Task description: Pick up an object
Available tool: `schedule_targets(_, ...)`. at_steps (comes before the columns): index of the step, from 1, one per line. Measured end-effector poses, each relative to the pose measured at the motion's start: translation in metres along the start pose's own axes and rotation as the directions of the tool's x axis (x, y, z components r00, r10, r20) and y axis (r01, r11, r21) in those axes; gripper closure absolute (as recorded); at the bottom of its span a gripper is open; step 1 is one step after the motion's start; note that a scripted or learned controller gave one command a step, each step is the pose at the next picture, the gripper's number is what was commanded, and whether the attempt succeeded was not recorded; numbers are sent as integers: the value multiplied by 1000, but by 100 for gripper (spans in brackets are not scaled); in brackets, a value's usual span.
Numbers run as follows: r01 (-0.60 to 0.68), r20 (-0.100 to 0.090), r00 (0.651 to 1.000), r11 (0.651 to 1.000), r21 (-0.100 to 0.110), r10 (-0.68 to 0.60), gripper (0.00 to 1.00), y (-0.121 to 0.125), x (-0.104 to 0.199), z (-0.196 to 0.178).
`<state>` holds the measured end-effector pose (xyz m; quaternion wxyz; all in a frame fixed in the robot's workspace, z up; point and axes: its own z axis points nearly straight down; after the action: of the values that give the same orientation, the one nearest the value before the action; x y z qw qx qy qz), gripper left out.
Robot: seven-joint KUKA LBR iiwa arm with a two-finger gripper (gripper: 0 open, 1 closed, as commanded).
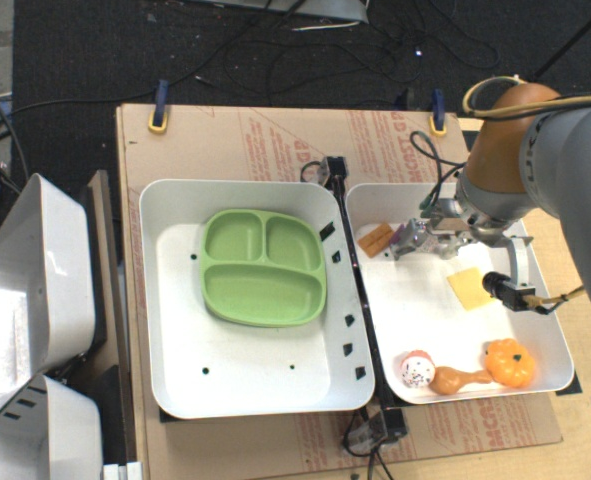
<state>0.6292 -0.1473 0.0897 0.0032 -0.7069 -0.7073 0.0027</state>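
Note:
My gripper [407, 242] reaches into the right bin [420, 308] from the right, near its far left part. Just to its left lies a small brown block [375, 239], close to the fingertips but not clearly between them. A yellow square piece [469, 288] lies flat in the middle of the right bin, under the arm's wrist. At the bin's near edge sit an orange pumpkin-like toy [509, 362], an orange stick-shaped piece [457, 377] and a white speckled ball [416, 370].
The left bin [175, 348] holds a green divided plate [264, 268]. A black divider strip [350, 278] runs between the bins. Two clamps [158, 116] hold the cardboard base at the back. White containers [35, 268] stand off the bench at the left.

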Motion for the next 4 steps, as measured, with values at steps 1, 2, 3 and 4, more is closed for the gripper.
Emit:
schedule_targets(1,-1,1,1000,1000,-7,1,100,1,0,-13)
schedule_targets(2,-1,2,1000,1000,-14,1,100,-2,1,-76)
schedule_targets(3,1,2,1000,1000,-14,-1,100,0,-3,-120)
schedule_targets(4,2,3,1000,1000,-16,-2,100,1,-3,-173)
